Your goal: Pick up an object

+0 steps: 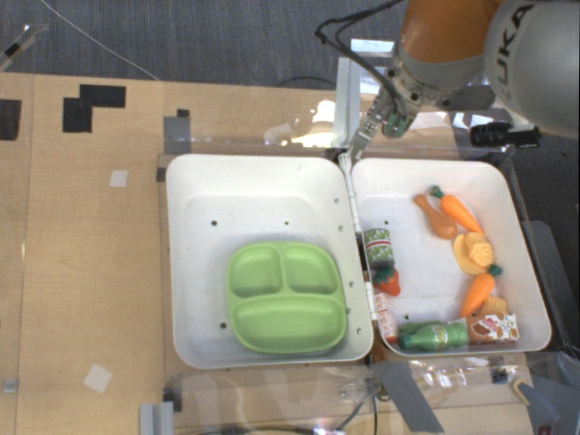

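Observation:
My gripper (362,138) hangs over the far rim where the two bins meet, above the top left corner of the right bin (408,175). Nothing shows in it. The right bin holds several toy foods. A carrot (460,211) and a brown drumstick (437,217) lie at the far right. Below them come a yellow piece (473,252) and a second carrot (478,290). A green bottle (433,336) and a small carton (494,327) lie along the near wall. A small can (376,246) and a red fruit (389,282) sit against the left wall.
The left bin (208,207) holds a green divided plate (285,297) in its near half. A metal post (347,98) stands just behind the bins, beside the gripper. The wooden bench (72,270) stretches to the left.

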Robot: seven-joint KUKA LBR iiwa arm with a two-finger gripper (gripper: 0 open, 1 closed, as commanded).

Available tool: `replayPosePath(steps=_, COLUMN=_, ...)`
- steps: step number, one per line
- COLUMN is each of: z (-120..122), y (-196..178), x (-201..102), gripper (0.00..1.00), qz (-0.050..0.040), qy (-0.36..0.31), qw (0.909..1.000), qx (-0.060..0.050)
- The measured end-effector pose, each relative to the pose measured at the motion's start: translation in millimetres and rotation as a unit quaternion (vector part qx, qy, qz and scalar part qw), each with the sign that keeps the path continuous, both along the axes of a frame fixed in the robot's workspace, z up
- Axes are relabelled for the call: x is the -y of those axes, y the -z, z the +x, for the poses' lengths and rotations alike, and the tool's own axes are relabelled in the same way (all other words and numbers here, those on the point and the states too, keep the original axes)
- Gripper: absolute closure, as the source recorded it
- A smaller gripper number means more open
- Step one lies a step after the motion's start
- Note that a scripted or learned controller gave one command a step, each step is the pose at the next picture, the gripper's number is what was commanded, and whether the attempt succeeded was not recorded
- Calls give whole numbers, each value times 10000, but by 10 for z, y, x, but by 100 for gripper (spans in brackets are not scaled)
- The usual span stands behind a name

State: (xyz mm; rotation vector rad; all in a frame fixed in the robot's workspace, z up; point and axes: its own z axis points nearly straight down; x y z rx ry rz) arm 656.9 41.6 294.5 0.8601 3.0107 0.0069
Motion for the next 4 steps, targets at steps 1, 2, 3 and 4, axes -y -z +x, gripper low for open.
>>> replayPosePath(steps=1, z=18, y=-141, x=-11, gripper=100, qz=0, qy=-28, qw=10000, qx=53)
replayPosePath(steps=2, z=34, y=-278, x=-23, gripper=100, qz=1, qy=-55, qw=9999, qx=103)
replayPosePath(steps=3, z=50, y=-416, x=-33, gripper=100, qz=0, qy=-80, qw=9998, qx=155)
replayPosePath(steps=4, z=67, y=-555, x=-43, gripper=100, qz=-1, qy=-105, qw=9997, qx=210)
